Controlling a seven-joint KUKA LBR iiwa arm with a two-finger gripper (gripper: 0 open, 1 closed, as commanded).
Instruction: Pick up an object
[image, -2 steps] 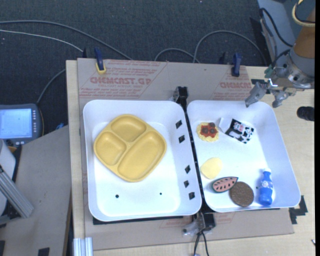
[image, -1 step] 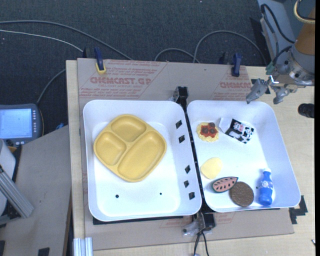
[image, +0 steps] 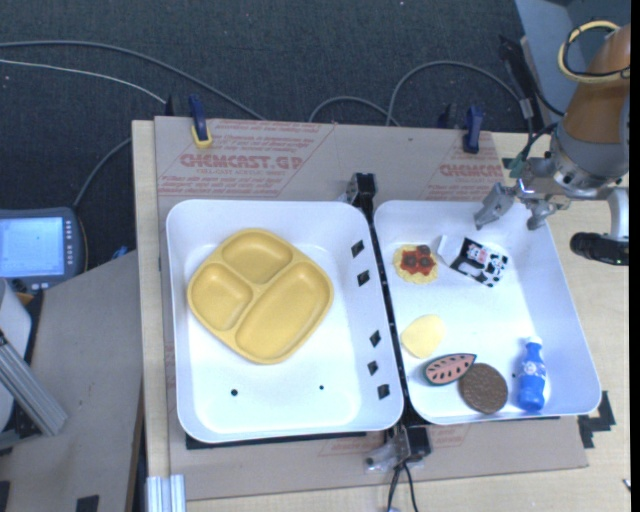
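Observation:
My gripper (image: 517, 211) hangs over the far right corner of the right bin (image: 570, 300), its two fingers spread open with nothing between them. Just below and left of it lies a black and white carton (image: 479, 261). Further left sits a small pizza toy (image: 417, 263). Toward the bin's front lie a pale yellow oval piece (image: 423, 335), a watermelon slice (image: 449, 368), a brown round cookie (image: 484, 388) and a blue bottle (image: 531, 376).
The left bin (image: 200, 390) holds a yellow divided plate (image: 260, 295). A black divider with clips (image: 372, 300) runs between the bins. Blue clamps (image: 199, 117) hold the cardboard sheet at the back. A small screen (image: 38, 243) stands off the bench at left.

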